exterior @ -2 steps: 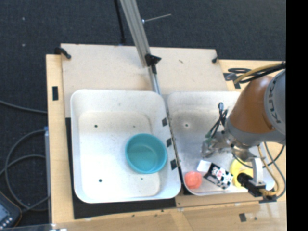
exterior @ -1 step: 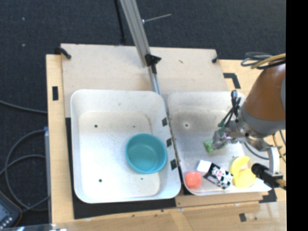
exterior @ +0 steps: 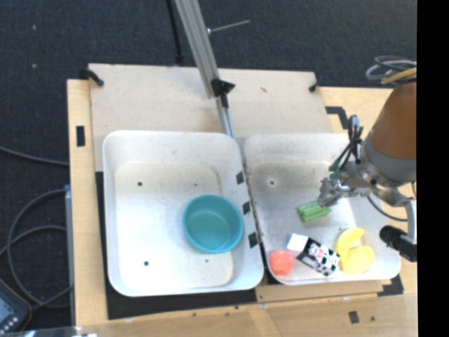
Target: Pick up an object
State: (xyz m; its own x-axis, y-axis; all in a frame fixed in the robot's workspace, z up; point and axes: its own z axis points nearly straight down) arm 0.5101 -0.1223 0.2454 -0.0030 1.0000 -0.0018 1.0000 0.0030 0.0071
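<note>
My gripper (exterior: pixel 331 194) hangs over the middle of the right bin (exterior: pixel 280 161), reaching in from the right below the orange band. A green block (exterior: pixel 313 210) lies on the bin floor just below and left of the fingertips, touching or nearly touching them. Along the bin's front edge lie an orange-red ball (exterior: pixel 281 261), a small white piece (exterior: pixel 297 243), a black-and-white patterned item (exterior: pixel 319 257) and a yellow object (exterior: pixel 354 250). A blue bowl (exterior: pixel 212 223) sits in the left bin (exterior: pixel 140 202).
A slanted metal pole (exterior: pixel 203 55) rises from the seam between the bins at the back. Cables and a black fitting (exterior: pixel 397 243) sit at the right edge.
</note>
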